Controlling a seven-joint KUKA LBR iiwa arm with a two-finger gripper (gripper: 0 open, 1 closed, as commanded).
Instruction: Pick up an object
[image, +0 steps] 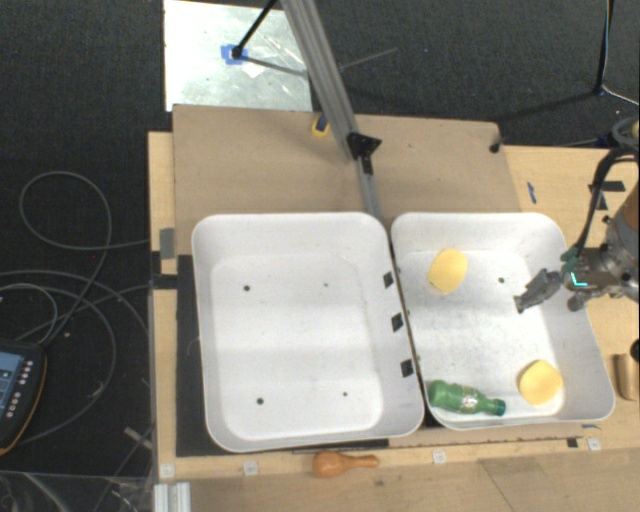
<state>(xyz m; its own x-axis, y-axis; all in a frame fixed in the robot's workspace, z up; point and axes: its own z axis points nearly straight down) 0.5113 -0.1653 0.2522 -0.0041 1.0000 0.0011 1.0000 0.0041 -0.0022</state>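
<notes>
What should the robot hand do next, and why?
Probably glide left toward the upper yellow ball. The gripper hangs over the right bin holding nothing, and that ball sits alone in open space, away from the green bottle.

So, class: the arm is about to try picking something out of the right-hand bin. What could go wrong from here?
1. The gripper is over bare floor between the two yellow pieces; closing here would likely grab nothing.
2. The green bottle lies on its side against the bin's near wall, so fingers may hit the wall or roll it.
</notes>
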